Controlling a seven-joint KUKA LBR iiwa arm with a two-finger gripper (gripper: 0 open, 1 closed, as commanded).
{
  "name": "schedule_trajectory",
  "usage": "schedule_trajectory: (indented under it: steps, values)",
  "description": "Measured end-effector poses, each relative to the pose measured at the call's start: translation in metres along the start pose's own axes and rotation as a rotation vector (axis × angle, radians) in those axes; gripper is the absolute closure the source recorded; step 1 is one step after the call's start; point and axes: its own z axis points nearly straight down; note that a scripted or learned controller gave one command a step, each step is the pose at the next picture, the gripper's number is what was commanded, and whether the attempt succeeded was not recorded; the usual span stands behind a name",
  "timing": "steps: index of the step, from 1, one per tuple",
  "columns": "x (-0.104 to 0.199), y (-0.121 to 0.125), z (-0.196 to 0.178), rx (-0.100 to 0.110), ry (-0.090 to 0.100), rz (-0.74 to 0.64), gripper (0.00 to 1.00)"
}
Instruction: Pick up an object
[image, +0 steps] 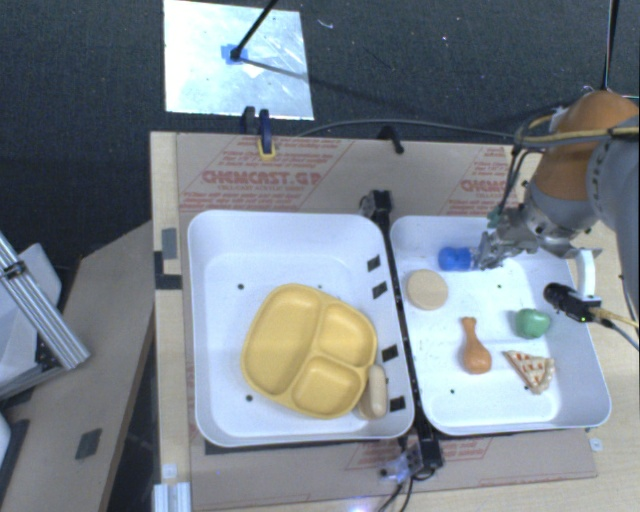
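Gripper is low in the right bin, toward 12 o'clock on the bin floor, its tip just beside the blue block, which lies at its 9 o'clock; contact cannot be judged. Tool state: cannot tell at this slant. Right bin also holds a tan round cookie at 9 o'clock, an orange drumstick near center, a green lump at 3 o'clock, and a pizza slice at 5 o'clock. Left bin holds a yellow divided tray, with a pale bread roll touching its 4 o'clock edge.
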Motion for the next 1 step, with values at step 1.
schedule_trajectory:
  steps: [1]
  values:
    - [0.01, 0.0015, -0.0577, -0.016, -0.004, 0.003, 1.0]
